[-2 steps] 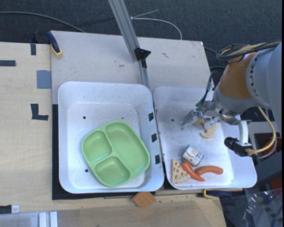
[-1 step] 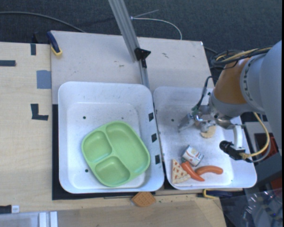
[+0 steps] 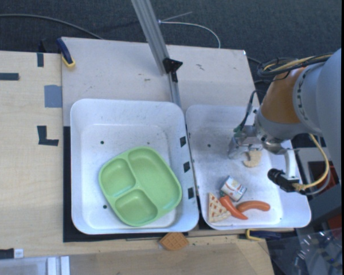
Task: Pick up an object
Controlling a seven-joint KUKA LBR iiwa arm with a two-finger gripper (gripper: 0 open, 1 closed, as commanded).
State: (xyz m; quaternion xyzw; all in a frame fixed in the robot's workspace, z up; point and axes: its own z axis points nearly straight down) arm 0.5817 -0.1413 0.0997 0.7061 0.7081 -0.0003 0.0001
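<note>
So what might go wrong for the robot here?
The gripper is low beside a small tan piece in the right bin; it might nudge that piece aside rather than grasp it. The can, hot dog and pizza slice lie packed together, so a grab there might catch two things.

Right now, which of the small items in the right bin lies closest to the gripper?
The tan, biscuit-like piece, lying just beside the gripper. The small can, the carrot, the hot dog and the waffle wedge all sit farther toward the bin's near edge.
</note>
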